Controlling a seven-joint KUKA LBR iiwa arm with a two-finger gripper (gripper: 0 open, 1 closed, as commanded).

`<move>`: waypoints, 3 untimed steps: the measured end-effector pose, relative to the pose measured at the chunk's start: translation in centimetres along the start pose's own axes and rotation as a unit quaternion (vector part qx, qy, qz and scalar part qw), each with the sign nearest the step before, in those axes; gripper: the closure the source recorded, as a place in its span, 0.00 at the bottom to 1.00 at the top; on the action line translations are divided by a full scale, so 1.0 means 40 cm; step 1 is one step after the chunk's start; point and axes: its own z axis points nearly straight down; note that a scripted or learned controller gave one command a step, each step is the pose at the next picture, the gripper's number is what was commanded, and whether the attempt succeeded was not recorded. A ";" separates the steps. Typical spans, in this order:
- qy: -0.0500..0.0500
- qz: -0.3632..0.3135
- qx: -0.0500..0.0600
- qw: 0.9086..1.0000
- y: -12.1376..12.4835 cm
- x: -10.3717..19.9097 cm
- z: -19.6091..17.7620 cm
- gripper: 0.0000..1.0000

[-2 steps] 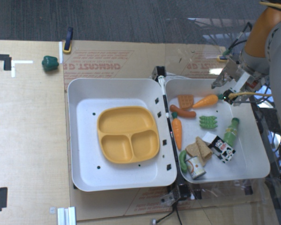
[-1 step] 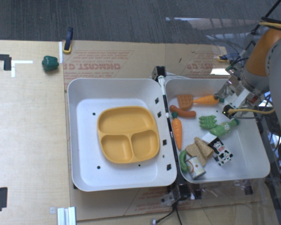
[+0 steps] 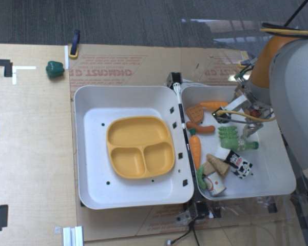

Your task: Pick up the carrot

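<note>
Carrot (image 3: pixel 195 150) lies apart, left of the gripper (image 3: pixel 245 134), whose state I cannot tell.

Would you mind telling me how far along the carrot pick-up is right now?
Nothing looks done yet: the carrot lies in the right bin, beside its left wall. In hand: the tool is above the same bin, further right, apart from the carrot. Left: moving to the carrot, gripping it and lifting it.

The brown sheet (image 3: pixel 159 55) carries red lettering (image 3: pixel 103 72), upside down in the camera view. It reads approximately "CHEMCAST GP". The smaller red print (image 3: pixel 124 60) beside it is illegible.
</note>
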 end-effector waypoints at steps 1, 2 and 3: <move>-0.009 0.072 0.000 0.997 -0.075 0.062 0.003 0.00; 0.003 0.030 0.000 1.000 -0.064 0.024 -0.564 0.00; 0.001 0.110 0.003 0.994 -0.070 0.039 -0.077 0.00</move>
